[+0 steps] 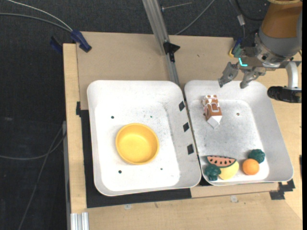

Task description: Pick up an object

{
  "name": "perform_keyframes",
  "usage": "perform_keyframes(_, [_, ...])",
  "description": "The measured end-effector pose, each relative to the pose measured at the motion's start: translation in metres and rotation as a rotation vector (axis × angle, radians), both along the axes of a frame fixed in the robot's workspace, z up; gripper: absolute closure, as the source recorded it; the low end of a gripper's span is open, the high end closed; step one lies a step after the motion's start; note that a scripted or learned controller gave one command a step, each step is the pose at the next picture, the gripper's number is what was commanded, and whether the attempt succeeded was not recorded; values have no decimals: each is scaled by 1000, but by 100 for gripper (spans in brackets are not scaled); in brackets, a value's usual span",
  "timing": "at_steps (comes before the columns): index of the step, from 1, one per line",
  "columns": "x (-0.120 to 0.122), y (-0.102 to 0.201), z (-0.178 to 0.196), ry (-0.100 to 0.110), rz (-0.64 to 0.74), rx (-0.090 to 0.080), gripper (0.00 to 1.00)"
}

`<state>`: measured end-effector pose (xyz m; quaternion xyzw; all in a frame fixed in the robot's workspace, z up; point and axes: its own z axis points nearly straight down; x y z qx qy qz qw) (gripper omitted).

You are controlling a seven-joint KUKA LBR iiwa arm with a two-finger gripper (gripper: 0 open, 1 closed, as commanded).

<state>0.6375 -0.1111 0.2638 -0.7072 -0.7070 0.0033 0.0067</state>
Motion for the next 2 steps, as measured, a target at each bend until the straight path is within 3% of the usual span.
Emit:
perform_keyframes(1, [1,0,4,-7,1,0,0])
perform_keyframes(2, [-3,3,-39,0,0,-1,0])
